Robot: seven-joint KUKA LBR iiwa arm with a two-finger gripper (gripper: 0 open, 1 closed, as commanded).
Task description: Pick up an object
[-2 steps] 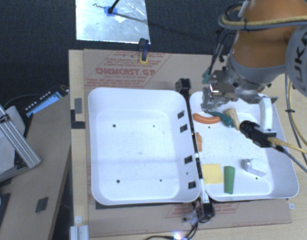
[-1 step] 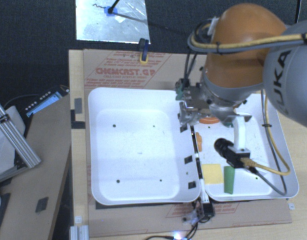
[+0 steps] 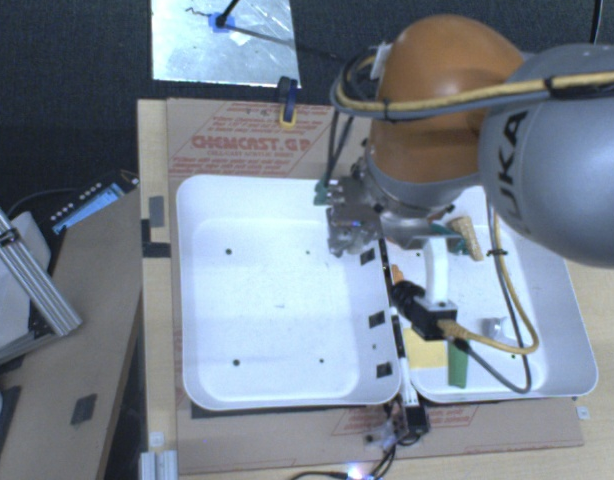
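**A:** status? where's the claw

**B:** Claw (image 3: 343, 236) is over the left bin (image 3: 247, 368), at its right side toward the far end, just beside the wall where the 2 bins meet. Wide or narrow: can't tell, the wrist and cables block the view from above. Also can't tell if it touches the bin floor.

**A:** and the objs?

**B:** All in the right bin (image 3: 562, 343), other side of that wall from the claw.
- tube (image 3: 434, 268), white, mid bin, near the divider, lying roughly near-to-far
- brush (image 3: 465, 236), tan, just beyond the tube's far end, tilted
- pad (image 3: 422, 351), yellow, flat, near end of the bin, close to the divider
- block (image 3: 457, 366), green, just beside the pad's right edge, long side near-to-far
- metal bit (image 3: 493, 325), small, shiny, right of the pad and block, apart from both

**A:** closest one to you?

**B:** Tube and brush, about equal. Both are near the claw but apart from it, w/ the divider between.

**A:** arm?

**B:** Arm (image 3: 547, 148) comes in from the right, above the right bin's far half, and covers part of it.
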